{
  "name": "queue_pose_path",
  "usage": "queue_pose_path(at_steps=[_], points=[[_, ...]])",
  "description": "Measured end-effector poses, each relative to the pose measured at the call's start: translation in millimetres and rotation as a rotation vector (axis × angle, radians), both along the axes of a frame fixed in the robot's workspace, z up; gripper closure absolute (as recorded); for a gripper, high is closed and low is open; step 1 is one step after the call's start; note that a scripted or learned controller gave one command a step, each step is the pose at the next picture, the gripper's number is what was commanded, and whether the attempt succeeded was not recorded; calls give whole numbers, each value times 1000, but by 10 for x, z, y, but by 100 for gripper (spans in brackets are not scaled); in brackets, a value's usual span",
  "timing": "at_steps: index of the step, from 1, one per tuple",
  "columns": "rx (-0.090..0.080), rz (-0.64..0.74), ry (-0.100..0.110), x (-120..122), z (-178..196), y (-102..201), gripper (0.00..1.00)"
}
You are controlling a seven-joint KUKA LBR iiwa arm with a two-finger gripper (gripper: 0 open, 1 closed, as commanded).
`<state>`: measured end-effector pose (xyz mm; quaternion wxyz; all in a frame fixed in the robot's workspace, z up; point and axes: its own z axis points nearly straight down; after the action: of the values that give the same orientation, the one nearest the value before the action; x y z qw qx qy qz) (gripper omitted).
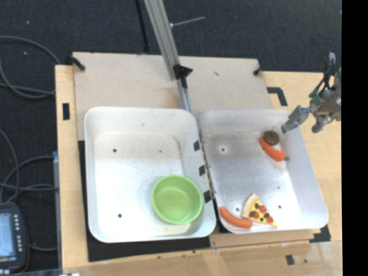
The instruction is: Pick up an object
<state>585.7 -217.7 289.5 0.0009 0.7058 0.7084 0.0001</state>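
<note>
My gripper (305, 123) hovers over the far right corner of the right bin (241, 125), at the view's right edge. It is open, fingers spread, with nothing between them. Just left of and below it lie a small brown round piece (271, 137) and an orange carrot-like piece (273, 150), touching each other. A pizza slice (259, 210) and an orange sausage (234, 217) rest at the right bin's near edge. A green bowl (177, 198) stands upright in the left bin (115, 131), near its front right corner.
A slanted aluminium post (164, 33) rises from the bench behind the bins, between them. Black clips (202, 168) sit along the seam where the bins meet. Cables lie on the dark floor at the left.
</note>
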Motion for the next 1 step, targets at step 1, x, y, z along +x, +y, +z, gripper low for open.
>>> queue_pose_path(at_steps=[1], points=[[-1,0,0,-1,0,-2,0]])
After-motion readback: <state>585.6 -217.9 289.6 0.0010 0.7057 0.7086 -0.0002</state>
